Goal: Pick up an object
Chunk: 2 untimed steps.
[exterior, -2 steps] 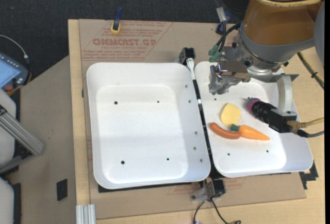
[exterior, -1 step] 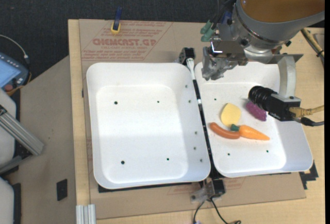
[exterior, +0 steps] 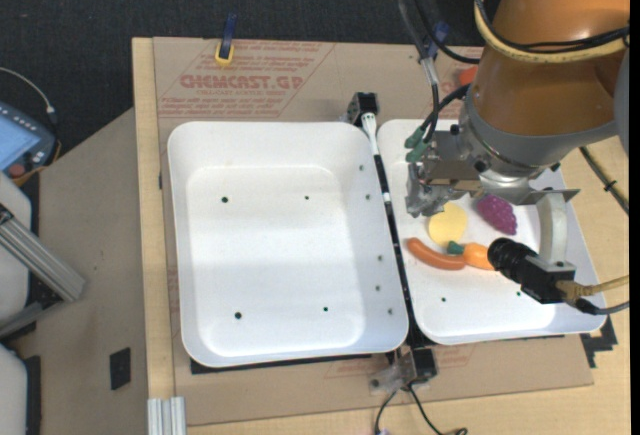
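While hanging over the right bin (exterior: 440, 318), gripper (exterior: 432, 198) at twelve o'clock of yellow piece (exterior: 449, 223) and carrot (exterior: 440, 256); grip state unclear.

The arm (exterior: 550, 53) covers the back of the right bin (exterior: 500, 318) and the top of the purple grape cluster (exterior: 497, 214). The pale yellow piece (exterior: 449, 223) is partly hidden beneath the gripper (exterior: 432, 198), whose jaws cannot be made out. The picture's right edge cuts off the arm.
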{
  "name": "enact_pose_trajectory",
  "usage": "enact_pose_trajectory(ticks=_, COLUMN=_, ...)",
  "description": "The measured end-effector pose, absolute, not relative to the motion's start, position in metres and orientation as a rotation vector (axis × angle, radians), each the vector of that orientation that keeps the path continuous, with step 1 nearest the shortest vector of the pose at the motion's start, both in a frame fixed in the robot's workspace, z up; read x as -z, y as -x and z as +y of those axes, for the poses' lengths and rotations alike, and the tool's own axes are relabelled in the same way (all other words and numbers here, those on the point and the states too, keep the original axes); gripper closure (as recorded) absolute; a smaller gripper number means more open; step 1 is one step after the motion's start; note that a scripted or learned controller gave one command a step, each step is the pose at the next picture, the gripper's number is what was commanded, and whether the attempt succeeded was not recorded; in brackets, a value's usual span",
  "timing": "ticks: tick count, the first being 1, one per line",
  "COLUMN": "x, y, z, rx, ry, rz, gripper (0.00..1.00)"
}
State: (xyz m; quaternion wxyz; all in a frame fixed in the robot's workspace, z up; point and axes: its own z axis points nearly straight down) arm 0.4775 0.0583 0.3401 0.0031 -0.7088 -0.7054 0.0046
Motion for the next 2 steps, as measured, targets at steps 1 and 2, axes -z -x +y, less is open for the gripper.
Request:
enact_pose_trajectory(ticks=1, x=-0.399, y=-0.484, z=0.051, rx=0.005, ry=2.224, rz=-2.224, gripper=1.0)
enact_pose_trajectory(ticks=2, x=-0.384, y=-0.506, z=-0.065, rx=-0.001, ry=2.236, rz=-2.212, gripper=1.0)
